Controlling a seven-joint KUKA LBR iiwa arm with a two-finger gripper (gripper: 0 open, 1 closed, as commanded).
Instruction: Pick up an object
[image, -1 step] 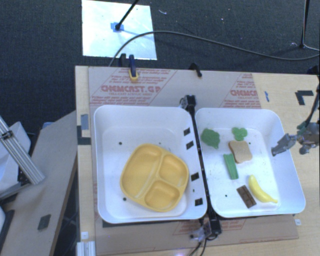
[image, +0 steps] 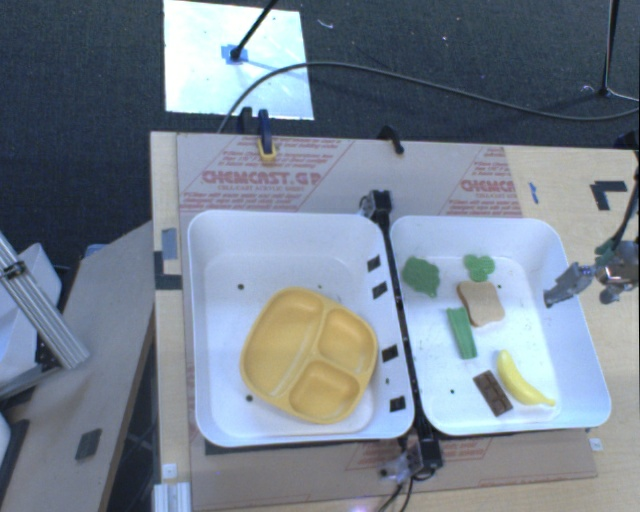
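You see the gripper (image: 585, 283) at the right bin's (image: 560, 238) outer rim; whether it's spread, you cannot tell. Nearest, to its left: bread slice (image: 482, 303), banana (image: 524, 379), green broccoli (image: 421, 276). Farther left, the yellow tray (image: 309, 353).

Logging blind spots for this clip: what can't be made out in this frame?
- Gripper, camera view: small and blurred at the right edge, which cuts the arm off; finger state unreadable.
- Brown block in the right bin: too small to identify.
- Two green pieces: shapes too coarse to name.
- Yellow tray hides part of the left bin's floor.
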